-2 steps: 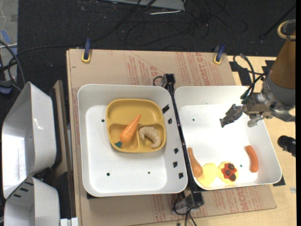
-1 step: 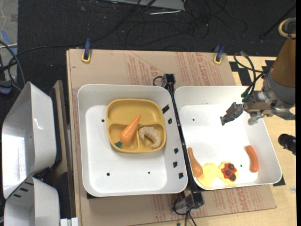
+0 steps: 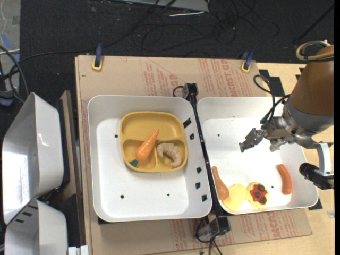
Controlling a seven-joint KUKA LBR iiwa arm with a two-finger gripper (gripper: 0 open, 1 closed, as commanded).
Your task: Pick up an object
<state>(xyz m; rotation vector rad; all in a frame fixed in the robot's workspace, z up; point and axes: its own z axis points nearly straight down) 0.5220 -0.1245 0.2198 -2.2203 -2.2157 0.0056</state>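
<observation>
Bright even light, soft shadows

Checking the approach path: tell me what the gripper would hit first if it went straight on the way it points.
Probably bare floor of the right bin; the gripper points left and down, though depth is unclear.

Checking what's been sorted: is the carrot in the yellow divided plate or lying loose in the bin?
In the plate. The carrot lies tilted across the yellow plate's compartments, beside the shrimp, in the left bin.
</observation>
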